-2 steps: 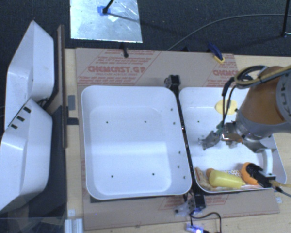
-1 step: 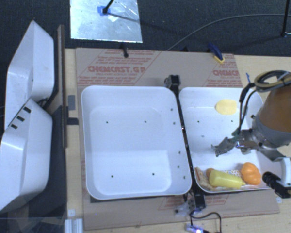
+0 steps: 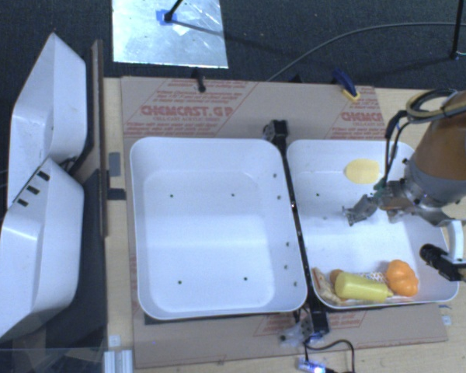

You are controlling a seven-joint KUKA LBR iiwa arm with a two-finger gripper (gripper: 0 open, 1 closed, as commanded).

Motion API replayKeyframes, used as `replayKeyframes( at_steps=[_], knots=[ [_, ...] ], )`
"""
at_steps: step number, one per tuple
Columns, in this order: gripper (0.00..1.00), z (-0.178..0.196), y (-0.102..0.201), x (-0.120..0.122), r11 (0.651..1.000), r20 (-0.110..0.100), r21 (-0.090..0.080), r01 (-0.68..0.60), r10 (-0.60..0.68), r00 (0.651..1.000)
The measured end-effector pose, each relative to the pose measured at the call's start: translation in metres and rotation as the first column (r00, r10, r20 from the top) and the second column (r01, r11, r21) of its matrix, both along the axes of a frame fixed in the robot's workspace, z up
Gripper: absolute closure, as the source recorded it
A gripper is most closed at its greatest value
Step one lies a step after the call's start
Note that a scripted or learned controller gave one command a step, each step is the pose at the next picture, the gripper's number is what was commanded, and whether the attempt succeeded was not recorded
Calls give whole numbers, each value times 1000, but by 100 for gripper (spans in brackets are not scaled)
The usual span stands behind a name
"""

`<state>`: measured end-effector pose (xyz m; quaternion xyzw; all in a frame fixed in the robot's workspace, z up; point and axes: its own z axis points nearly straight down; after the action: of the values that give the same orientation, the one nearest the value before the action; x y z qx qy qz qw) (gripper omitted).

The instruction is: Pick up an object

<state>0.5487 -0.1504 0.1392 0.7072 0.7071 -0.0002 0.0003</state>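
Observation:
In the right bin, a flat pale yellow disc lies near the far wall. Along the near wall sit a yellow cylinder-shaped object, an orange round object and a small brown piece. My gripper hangs over the middle of the right bin, pointing left, between the disc and the near cluster. It is apart from all of them and nothing shows between its fingers. The grey arm with its orange band comes in from the right.
The left bin sits beside the right one, divided by a black clamp strip. Two spare white bins lean at the far left. A metal sheet lies beyond the bench. Cables run past the back right.

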Motion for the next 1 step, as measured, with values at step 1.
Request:
replayKeyframes(
  at_steps=[1],
  knots=[
    [0,-58,-47,60,1000,-2,0,1,-1,1000]
  ],
)
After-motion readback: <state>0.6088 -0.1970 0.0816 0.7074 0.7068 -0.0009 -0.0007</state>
